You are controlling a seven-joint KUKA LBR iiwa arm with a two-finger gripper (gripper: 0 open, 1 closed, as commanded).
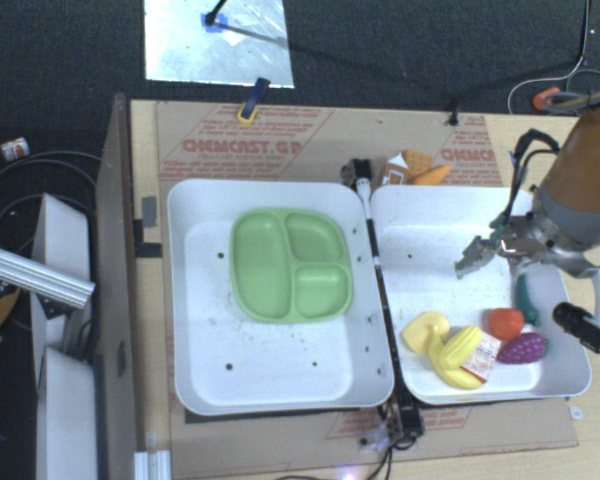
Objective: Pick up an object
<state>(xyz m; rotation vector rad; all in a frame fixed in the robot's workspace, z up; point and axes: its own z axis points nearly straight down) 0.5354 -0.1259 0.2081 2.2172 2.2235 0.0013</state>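
Note:
The right bin (430,228) holds a cluster of toy foods along its front edge: a yellow pepper-like piece (424,330), a yellow corn or banana (458,354), a red tomato (506,321) and purple grapes (522,348). A teal object (527,294) lies just behind the tomato. My gripper (483,252) hovers over the bare middle of the right bin, behind and to the left of the tomato and apart from all the foods. Nothing shows in its grasp.
A green divided plate (289,265) sits in the left bin (195,268). An orange carrot-like toy (427,174) lies on the cardboard behind the right bin. The divider (376,268) runs between the bins. Cables trail at the right.

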